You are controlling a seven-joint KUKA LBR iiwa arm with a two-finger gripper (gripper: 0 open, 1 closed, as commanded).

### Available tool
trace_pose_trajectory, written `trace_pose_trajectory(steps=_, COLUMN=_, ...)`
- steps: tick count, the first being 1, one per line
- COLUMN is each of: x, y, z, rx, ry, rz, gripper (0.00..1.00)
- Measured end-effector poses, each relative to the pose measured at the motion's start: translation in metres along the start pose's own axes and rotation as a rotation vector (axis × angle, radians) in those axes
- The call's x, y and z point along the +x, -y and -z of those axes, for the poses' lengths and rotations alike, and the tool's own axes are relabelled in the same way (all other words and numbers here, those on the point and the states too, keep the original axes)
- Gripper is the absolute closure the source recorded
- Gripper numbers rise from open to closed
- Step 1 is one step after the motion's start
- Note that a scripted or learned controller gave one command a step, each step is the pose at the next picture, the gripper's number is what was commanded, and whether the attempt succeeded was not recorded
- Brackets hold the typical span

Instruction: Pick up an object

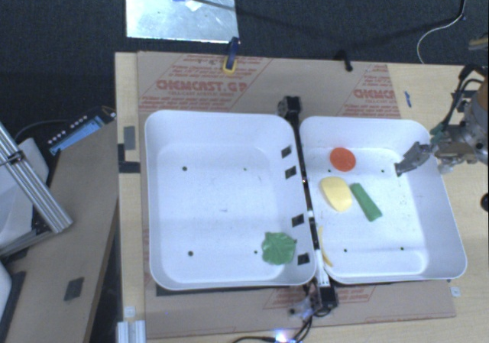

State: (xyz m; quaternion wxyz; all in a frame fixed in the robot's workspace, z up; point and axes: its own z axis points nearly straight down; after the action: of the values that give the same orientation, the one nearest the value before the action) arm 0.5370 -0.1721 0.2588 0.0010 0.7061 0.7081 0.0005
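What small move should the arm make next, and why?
Probably move the pincer left and a little toward the camera, over the green block. The pincer sits near the right bin's far right side with nothing visible between its tips, and the block lies closest, beside the yellow piece.

The bench (pixel 428 311) is a pale wooden surface carrying a brown cardboard sheet (pixel 199 83) printed with red lettering, which extends past the bins at the far side and shows as a narrow strip along the near side. Two shallow white bins rest side by side on this sheet, the left bin (pixel 221 196) and the right bin (pixel 382 257), with their inner walls touching along a line of black clips (pixel 290 173). A yellow and blue clamp (pixel 230 59) sits at the far edge of the cardboard sheet.
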Motion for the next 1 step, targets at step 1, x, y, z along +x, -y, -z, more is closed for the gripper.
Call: trace_pose_trajectory(steps=1, x=-0.0144, y=0.0192, z=-0.1451, rx=0.015, ry=-0.004, rz=-0.003, gripper=0.0)
